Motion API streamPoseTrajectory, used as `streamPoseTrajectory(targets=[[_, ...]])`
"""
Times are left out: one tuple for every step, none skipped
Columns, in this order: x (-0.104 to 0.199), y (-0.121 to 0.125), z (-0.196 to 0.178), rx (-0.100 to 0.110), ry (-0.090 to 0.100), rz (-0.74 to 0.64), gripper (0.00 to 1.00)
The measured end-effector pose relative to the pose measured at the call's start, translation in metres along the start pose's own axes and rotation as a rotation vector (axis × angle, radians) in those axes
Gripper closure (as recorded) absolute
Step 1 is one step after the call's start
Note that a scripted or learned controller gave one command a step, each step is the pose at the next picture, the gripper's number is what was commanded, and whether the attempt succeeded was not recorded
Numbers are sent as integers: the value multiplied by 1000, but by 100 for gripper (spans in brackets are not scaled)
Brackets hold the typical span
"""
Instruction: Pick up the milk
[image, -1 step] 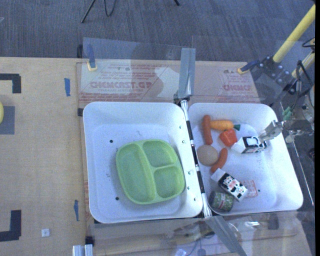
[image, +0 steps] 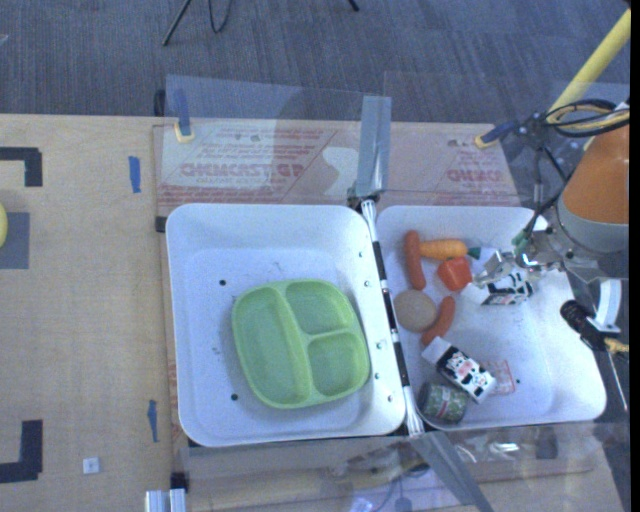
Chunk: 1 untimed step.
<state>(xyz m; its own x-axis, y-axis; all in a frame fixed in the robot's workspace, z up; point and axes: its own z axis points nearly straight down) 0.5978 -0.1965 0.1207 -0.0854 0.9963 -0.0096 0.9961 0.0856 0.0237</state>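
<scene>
A white milk carton (image: 466, 373) with black cow patches lies tilted on its side in the right bin (image: 560, 385), near the front. My gripper (image: 500, 272) hangs over the back middle of that bin, up and to the right of the carton and well apart from it. A second small white-and-black object (image: 509, 291) sits right under the gripper; whether it is held cannot be made out.
The right bin also holds a carrot (image: 442, 248), a red sausage (image: 413, 259), a small red piece (image: 454, 273), a round brown potato (image: 414, 310), another sausage (image: 441, 319) and a dark can (image: 442, 402). In the left bin (image: 200, 250) lies a green divided plate (image: 300, 342).
</scene>
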Motion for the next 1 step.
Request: streamPoseTrajectory(targets=[[-14, 8, 13, -13, 4, -24, 0]])
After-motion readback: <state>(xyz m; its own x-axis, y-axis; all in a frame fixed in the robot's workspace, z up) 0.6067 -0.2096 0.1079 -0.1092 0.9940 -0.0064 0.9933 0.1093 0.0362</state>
